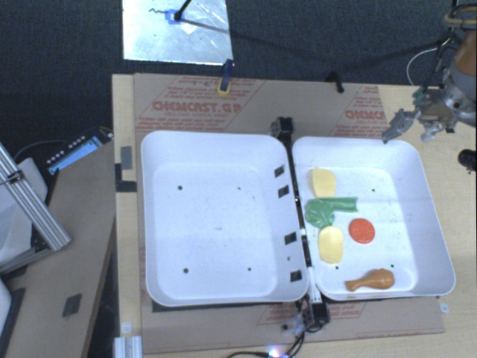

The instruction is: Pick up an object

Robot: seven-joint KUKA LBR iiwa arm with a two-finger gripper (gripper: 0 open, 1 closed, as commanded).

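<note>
Listing from the left edge: a ribbed metal rail [26,200] lies slanted beside the bench, with a dark strip with blue buttons [73,152] just above it. Further up sits a shiny foil sheet [177,19] on the dark floor, and a yellow-and-blue clip [224,80] grips the far edge of the printed cardboard sheet [201,103] under both bins.

Left bin [216,215]: white, shallow, a few small dark holes in its floor. A row of black clips [287,192] joins it to its neighbour.

Right bin [406,200]: white, holding all five loose items, grouped in its left and near portions.
- pale yellow piece [323,183], nearest the far wall.
- green piece [328,210], just below it, a narrow end pointing right.
- second yellow piece [331,244], touching or almost touching the green one from below.
- round red piece [362,230], just to the right of those two, apart from them.
- brown drumstick-shaped piece [370,280], lying along the near wall.

My gripper [414,125] hangs above the far right corner of the right bin, near its rim and well apart from every item. My two fingers stand spread, with nothing between them. My wrist [462,88] rises out of view at the right, cables looping beside it.
</note>
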